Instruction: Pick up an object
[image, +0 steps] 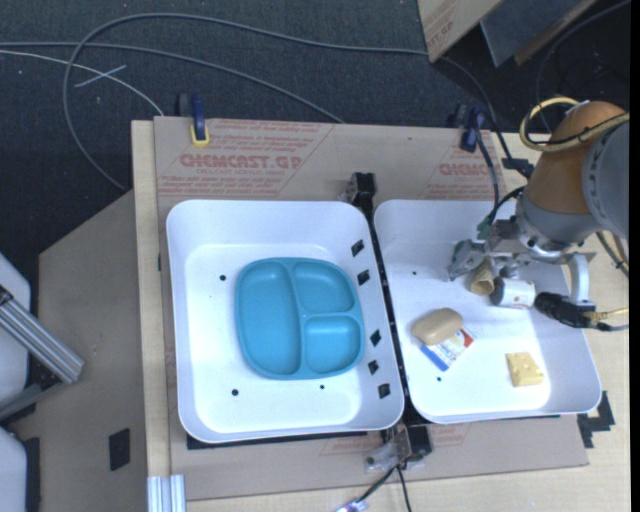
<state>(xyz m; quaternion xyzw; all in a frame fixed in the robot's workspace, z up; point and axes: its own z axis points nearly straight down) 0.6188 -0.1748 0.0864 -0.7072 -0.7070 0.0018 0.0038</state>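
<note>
My gripper is low over the upper middle of the right bin, at the end of the grey arm with its orange band. Just below it lies a tan oval lump. A small red, white and blue packet is tucked against that lump's lower right side. Near the bin's lower right corner sits a pale yellow block. A small tan shape shows right at the gripper's tip, and I cannot tell whether it is an object or part of the hand.
The left bin holds a blue divided plate in its middle. A black divider with clips runs between the two bins. Cables trail over the dark floor beyond the bench.
</note>
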